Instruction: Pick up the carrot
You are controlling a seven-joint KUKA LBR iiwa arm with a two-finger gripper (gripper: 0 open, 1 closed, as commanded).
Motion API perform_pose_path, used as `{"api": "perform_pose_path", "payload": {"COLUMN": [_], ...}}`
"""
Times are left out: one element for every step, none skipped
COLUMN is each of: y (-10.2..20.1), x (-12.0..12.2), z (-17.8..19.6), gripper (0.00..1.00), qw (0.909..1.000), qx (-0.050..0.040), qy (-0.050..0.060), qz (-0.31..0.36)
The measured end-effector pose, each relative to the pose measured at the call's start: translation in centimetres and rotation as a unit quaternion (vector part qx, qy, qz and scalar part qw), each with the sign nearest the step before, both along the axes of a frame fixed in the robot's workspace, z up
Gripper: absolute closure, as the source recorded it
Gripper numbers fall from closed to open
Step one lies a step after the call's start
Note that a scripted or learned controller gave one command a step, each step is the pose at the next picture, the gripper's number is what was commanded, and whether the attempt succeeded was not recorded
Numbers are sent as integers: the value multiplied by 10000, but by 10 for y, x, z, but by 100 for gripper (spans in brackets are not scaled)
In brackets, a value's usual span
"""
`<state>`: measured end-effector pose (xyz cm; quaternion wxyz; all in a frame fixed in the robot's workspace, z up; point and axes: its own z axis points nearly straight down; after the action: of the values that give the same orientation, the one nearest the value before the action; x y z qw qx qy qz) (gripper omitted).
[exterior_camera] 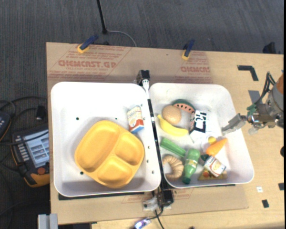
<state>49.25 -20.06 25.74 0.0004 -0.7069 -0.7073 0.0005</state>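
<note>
The carrot (215, 146) is a small orange piece with a yellowish tip. It lies tilted in the right bin (238, 142), near that bin's right side, between a black-and-white card (199, 121) and a small labelled jar (214, 166). My gripper (242, 126) hangs over the right bin's right rim, up and to the right of the carrot and apart from it. Its fingers (231, 124) stand open with nothing between them.
The right bin also holds a green bottle (190, 162), a croissant (173, 164), a green cucumber (173, 147), a banana (174, 128), a bun (171, 113) and a watermelon slice (183, 104). In the left bin (66, 109) lie a yellow divided plate (109, 152) and a small carton (136, 119).
</note>
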Motion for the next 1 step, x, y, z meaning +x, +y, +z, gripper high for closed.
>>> {"api": "perform_pose_path", "payload": {"y": [12], "x": [4], "z": [-169], "gripper": [0], "qw": [9990], "qx": [-16], "qy": [-50], "qz": [453]}}
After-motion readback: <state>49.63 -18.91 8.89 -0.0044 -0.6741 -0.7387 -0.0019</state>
